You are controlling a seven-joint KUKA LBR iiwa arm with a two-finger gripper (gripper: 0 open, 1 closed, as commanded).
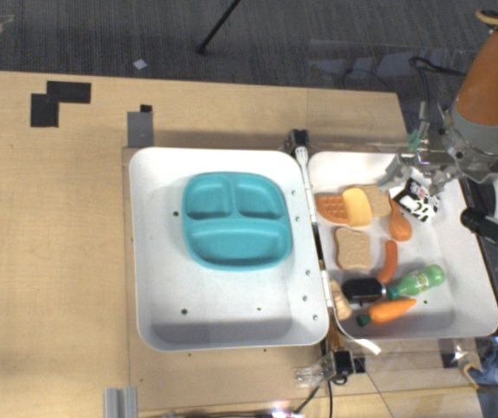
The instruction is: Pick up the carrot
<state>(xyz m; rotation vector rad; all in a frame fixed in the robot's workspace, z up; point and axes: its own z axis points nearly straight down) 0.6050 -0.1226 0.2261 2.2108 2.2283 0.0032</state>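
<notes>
The light wooden counter [66, 259] carries two shallow white bins side by side, the left bin [153, 320] and the right bin [467, 312], touching along their inner rims. Black tape patches [56, 103] mark its far left corner.

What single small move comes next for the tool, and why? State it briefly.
Probably swing the tool toward the bin's near edge, to above the carrot. The tool now hangs at the far end of the right bin, beside the bread and sausages, while the carrot lies at the near end, just below the green bottle. Nothing is between its fingers yet.
</notes>
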